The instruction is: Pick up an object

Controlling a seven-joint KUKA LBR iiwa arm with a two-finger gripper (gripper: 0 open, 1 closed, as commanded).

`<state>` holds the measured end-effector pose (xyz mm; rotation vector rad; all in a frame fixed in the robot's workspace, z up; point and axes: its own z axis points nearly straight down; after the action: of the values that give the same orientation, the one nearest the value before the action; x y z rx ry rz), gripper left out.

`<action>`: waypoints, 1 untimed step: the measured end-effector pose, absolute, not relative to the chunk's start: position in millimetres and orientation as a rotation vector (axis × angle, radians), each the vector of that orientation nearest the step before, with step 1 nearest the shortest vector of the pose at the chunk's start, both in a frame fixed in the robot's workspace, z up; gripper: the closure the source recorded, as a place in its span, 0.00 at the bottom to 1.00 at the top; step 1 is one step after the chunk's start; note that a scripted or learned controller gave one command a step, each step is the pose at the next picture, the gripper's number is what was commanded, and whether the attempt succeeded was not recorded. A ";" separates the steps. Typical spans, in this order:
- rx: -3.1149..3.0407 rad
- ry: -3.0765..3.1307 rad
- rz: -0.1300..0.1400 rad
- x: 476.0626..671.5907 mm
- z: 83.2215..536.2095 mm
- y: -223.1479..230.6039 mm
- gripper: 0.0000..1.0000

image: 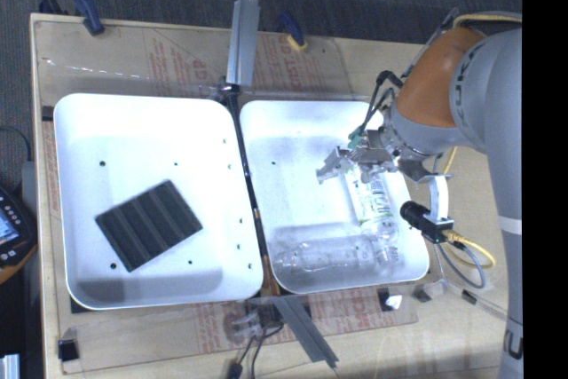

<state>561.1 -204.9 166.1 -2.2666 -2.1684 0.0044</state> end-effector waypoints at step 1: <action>-2.116 -2.323 0.000 541.4 244.4 -207.5 0.00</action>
<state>541.4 -207.5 244.4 -2.1159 -2.3227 0.0004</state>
